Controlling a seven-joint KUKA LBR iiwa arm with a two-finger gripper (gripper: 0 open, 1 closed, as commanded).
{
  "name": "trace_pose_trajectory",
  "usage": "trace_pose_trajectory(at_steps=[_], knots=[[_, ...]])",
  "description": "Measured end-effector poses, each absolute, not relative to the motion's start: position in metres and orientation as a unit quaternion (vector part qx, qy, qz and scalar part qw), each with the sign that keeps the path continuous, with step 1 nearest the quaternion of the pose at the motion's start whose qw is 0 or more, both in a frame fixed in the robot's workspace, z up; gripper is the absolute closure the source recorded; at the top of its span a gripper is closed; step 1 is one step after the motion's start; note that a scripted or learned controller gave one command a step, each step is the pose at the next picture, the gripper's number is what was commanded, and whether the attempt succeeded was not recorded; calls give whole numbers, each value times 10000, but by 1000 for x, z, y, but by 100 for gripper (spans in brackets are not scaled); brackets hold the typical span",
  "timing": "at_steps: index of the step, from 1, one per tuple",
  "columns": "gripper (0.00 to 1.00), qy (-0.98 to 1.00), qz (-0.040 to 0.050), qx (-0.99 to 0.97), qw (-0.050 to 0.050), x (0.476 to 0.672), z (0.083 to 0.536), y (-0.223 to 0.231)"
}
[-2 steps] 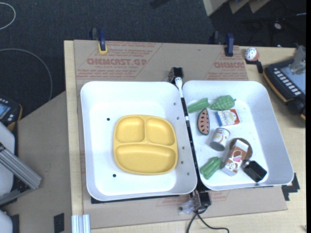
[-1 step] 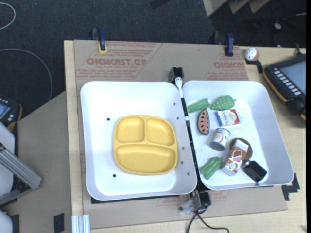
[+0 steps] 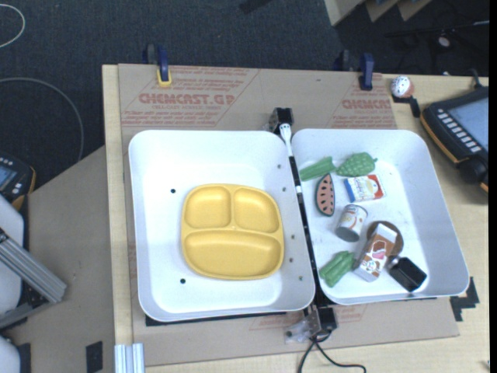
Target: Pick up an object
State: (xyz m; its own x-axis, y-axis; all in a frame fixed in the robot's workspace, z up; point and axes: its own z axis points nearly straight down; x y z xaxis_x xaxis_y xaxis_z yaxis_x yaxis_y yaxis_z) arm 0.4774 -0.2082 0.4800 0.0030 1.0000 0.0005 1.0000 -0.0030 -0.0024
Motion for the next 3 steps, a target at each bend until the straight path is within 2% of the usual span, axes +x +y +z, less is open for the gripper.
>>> trace_pose_trajectory(at_steps=[2, 3], knots=[[100, -7077, -8, -7065, -54, 481, 503, -207], [100, -7063, 14, -7079, 24, 479, 447, -225]])
